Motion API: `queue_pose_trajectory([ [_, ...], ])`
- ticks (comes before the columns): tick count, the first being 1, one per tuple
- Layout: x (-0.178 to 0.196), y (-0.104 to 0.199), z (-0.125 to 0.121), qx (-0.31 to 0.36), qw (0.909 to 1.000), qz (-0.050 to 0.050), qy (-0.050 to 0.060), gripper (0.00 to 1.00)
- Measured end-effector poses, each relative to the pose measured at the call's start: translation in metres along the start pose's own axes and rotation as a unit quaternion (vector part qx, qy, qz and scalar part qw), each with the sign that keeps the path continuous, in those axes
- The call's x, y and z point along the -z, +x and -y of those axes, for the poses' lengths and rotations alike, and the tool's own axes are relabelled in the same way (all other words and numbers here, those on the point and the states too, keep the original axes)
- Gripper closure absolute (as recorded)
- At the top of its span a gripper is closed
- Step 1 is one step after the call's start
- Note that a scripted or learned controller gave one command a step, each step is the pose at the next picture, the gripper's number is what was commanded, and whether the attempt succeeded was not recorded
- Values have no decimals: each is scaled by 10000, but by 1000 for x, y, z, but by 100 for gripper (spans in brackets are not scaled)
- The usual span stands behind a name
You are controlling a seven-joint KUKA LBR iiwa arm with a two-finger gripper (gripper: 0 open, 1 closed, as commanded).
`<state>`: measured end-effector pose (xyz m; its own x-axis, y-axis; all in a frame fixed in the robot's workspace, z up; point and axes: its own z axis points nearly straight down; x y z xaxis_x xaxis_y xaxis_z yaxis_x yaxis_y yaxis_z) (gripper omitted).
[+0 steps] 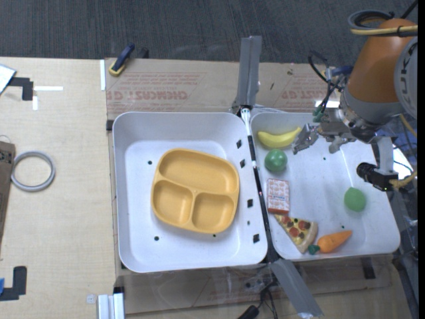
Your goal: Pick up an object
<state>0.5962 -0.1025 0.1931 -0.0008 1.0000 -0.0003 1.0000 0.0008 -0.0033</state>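
The right bin (372,244) holds several toy foods. A yellow banana (279,137) lies at its back left, with a green apple (275,160) just in front of it. A red and white packet (278,195), a pizza slice (299,231), an orange carrot (334,240) and a green ball (355,199) lie further forward. My gripper (319,140) hangs over the back of this bin, just right of the banana. It is open, with nothing between its fingers.
The left bin (126,178) holds a yellow divided plate (195,191). A grey divider post (249,72) stands between the bins at the back. A tape roll (30,171) lies on the bench at far left.
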Motion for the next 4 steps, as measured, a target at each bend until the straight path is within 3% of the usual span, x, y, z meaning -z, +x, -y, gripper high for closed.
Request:
queue_pose_trajectory([
  [1,-2,35,-48,1454,9894,7,-19,0],
  [4,-2,35,-48,1454,9894,7,-18,0],
])
